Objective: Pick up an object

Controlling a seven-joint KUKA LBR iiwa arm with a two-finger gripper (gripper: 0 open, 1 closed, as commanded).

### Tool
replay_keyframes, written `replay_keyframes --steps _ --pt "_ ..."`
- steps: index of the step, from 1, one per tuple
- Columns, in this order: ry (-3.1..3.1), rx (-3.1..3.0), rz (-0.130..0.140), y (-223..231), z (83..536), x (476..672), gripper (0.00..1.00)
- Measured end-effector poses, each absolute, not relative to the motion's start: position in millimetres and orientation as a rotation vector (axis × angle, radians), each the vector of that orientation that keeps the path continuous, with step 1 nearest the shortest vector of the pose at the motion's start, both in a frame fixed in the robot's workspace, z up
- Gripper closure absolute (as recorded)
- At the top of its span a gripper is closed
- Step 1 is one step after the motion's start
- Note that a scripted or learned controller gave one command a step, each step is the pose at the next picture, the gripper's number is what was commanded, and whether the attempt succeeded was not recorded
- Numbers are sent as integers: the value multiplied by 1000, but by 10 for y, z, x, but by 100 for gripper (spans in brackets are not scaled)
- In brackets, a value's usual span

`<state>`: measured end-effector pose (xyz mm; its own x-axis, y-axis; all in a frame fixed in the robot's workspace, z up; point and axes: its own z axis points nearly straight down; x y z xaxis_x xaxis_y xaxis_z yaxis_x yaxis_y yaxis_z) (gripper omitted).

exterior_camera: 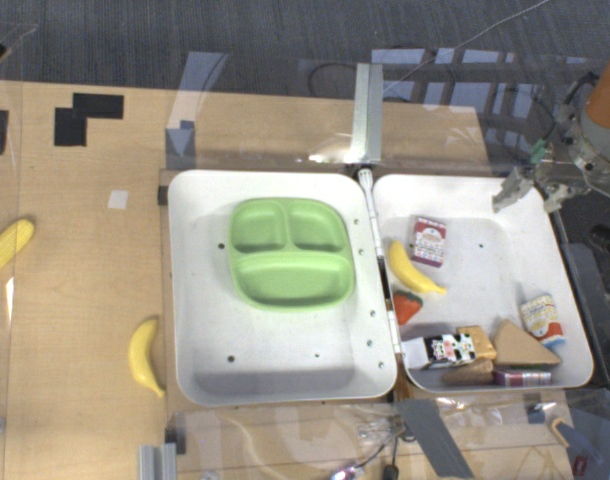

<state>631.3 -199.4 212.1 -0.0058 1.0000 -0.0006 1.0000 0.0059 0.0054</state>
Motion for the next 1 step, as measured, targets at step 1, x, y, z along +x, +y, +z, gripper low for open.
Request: replay_keyframes --steps 1 --pt "2376 2050 5 -1356 1205 6376 0"
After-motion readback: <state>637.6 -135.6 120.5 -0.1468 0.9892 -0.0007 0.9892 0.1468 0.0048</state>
